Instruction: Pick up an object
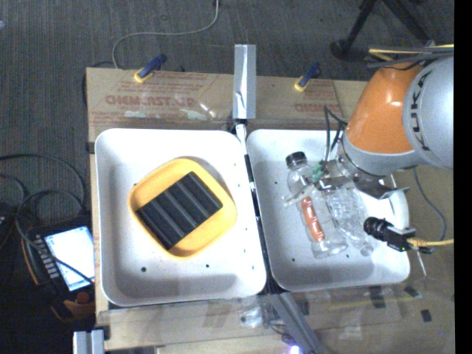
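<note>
A clear plastic bottle (pixel 313 214) with an orange label lies in the right bin (pixel 280 264), its dark cap pointing to the far left corner. My gripper (pixel 342 206) hangs low over the right bin, right beside the bottle's right flank and partly overlapping it. The grey arm with its orange band (pixel 383 116) comes in from the right and hides the far right part of that bin. A yellow dish-like object (pixel 184 206) with a black ribbed middle rests in the centre of the left bin (pixel 118 264).
A black connector with a yellow cable (pixel 385 231) sticks out at the right bin's right side. A metal post (pixel 244 80) stands behind the seam between the bins. Cardboard with two blue-and-yellow clamps (pixel 150 67) lies behind them.
</note>
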